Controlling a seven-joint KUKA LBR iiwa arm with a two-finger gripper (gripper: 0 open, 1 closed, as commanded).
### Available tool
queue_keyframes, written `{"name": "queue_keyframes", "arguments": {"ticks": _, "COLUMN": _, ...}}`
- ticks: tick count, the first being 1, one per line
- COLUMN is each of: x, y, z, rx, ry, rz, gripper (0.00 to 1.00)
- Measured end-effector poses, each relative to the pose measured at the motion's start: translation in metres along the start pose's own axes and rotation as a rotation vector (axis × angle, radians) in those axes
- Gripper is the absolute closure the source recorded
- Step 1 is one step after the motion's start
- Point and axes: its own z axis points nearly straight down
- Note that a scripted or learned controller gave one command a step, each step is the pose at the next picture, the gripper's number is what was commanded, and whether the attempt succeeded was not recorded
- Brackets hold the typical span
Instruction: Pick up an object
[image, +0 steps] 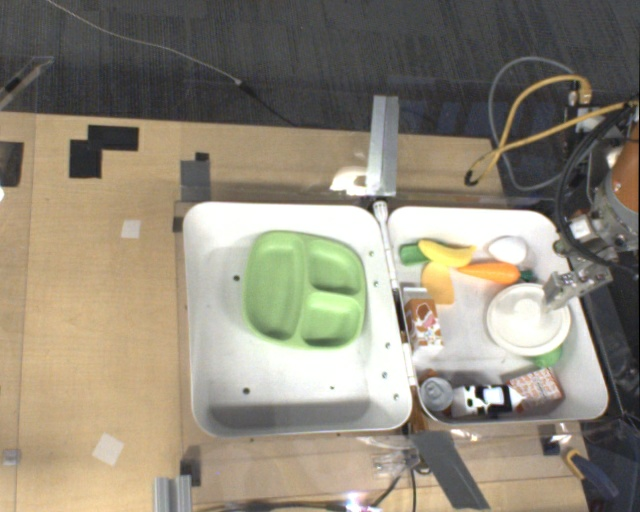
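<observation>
The arm is reaching in from the right, w/ its hand hanging over the right edge of the right bin. The hand is sitting just at the rim of a white bowl. Can't tell if the hand is wide or narrow, it's too small and blurry. Nothing is showing between its tips.

The right bin is holding lots of stuff: a yellow banana at the top, an orange carrot just beside it, a small brown box on the left side, a black & white toy at the bottom and a red packet near it. The white bowl is lying on something green.

The left bin is holding a green tray w/ three parts, lying flat near the middle. Both bins are sitting side by side on the wood worktop.
</observation>
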Motion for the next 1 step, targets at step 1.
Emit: {"name": "queue_keyframes", "arguments": {"ticks": 1, "x": 0.0245, "y": 0.0529, "z": 0.0442, "rx": -0.006, "ry": -0.001, "rz": -0.316, "gripper": 1.00}}
